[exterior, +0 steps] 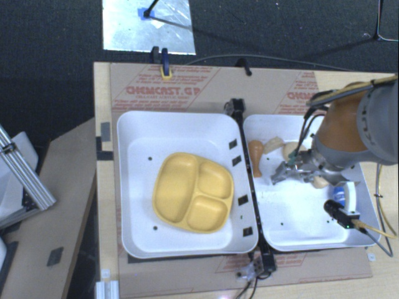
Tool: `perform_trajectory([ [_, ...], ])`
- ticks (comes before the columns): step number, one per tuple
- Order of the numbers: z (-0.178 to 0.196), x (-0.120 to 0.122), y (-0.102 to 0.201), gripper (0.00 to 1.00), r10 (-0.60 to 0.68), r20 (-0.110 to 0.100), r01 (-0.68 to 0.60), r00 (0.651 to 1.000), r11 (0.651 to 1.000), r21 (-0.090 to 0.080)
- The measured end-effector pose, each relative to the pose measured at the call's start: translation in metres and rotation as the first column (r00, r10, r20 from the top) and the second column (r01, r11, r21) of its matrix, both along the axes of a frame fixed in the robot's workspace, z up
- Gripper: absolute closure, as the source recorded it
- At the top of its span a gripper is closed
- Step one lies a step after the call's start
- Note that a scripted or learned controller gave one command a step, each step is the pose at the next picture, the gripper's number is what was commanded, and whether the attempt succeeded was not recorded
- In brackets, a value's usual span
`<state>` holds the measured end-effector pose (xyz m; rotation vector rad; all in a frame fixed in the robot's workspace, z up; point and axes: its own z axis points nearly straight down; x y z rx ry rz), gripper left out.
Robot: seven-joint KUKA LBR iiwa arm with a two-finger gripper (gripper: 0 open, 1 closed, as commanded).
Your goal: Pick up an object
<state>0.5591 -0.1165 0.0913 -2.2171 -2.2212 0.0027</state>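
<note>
Plainly, the left bin point(134, 167) matters little to this pick: it holds a yellow divided plate point(193, 192), lying flat and well apart from the gripper. Across the divider, in the right bin point(293, 220), an orange-brown piece point(255, 153) lies close to the bin's left wall, its long axis running roughly away from the camera. Just beside it to the right sit a pale lump point(273, 145) and a second pale lump point(290, 149). The gripper point(280, 174) hangs low over the bin floor, right of the orange-brown piece and on the near side of the two lumps, its tip pointing left. Whether the claw is spread or closed cannot be told, and nothing shows pinched in it. The likely targets therefore lie leftward and slightly farther back from the claw. Further right, a blue thing point(340, 195) lies under the arm point(349, 129).
</note>
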Motion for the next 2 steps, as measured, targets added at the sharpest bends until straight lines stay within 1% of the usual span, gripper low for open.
perform_trajectory([
  [1, 0.013, 0.001, -0.001, 1.00, 0.000, 0.005, 0.000, 1.000, 1.000, -0.001],
  [2, 0.077, 0.003, 0.004, 1.00, 0.003, 0.011, -0.003, 1.000, 1.000, -0.002],
])
